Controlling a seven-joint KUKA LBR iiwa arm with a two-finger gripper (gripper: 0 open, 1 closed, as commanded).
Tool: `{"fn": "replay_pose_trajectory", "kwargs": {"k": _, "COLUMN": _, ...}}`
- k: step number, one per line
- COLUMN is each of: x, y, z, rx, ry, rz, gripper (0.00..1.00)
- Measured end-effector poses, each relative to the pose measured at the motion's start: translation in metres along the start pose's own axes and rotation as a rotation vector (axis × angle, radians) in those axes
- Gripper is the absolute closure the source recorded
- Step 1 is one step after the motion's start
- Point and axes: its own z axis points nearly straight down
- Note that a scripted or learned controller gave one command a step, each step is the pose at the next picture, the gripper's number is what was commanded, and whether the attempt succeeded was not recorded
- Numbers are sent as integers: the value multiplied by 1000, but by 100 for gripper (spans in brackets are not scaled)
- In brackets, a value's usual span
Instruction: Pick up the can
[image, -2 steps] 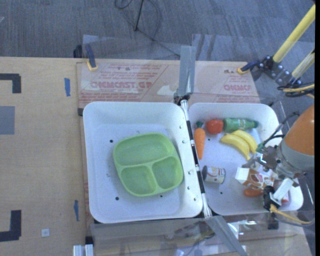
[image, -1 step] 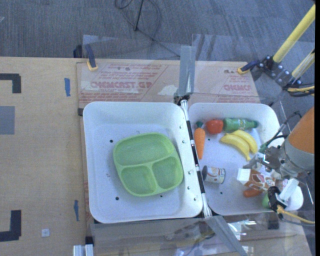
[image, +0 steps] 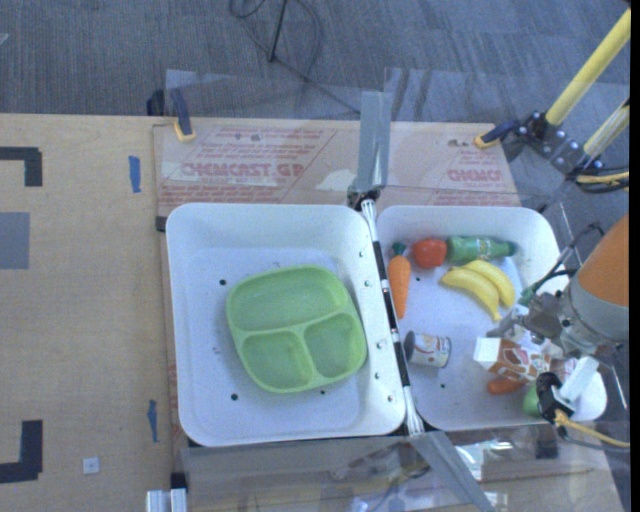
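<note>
Camera view looked down at a slant on my tabletop (image: 80, 300), where two shallow white bins sat side by side. The left bin (image: 200, 250) held a green divided plate (image: 296, 328), lying flat and slightly turned, with three compartments. The right bin (image: 450, 395) held the rest. The can (image: 428, 349) lay on its side near that bin's left wall, just below the tip of a carrot (image: 399, 284) that ran along the same wall. Beyond the carrot, toward the far edge, sat a red tomato (image: 430, 252) touching a green bottle (image: 480, 247) that lay on its side. Two yellow bananas (image: 483, 284) lay just beneath the bottle.

My arm (image: 608, 285) reached in from the right, its orange band showing above the wrist, and my claw (image: 545, 322) hung over the right side of the right bin, well apart from the can and with nothing of the can between its fingers. Whether my claw was spread or closed, I could not tell; the wrist and its fittings hid that. Beneath it lay a small cluster: a white and orange carton (image: 512, 357), something red-orange (image: 503, 383) and something green (image: 531, 400) near the bin's near right corner. The can lay between that cluster and the bin's left wall.
</note>
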Motion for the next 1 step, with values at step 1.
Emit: {"fn": "replay_pose_trajectory", "kwargs": {"k": 1, "x": 0, "y": -2, "z": 0, "rx": 0, "ry": -5, "rz": -43, "gripper": 0}}
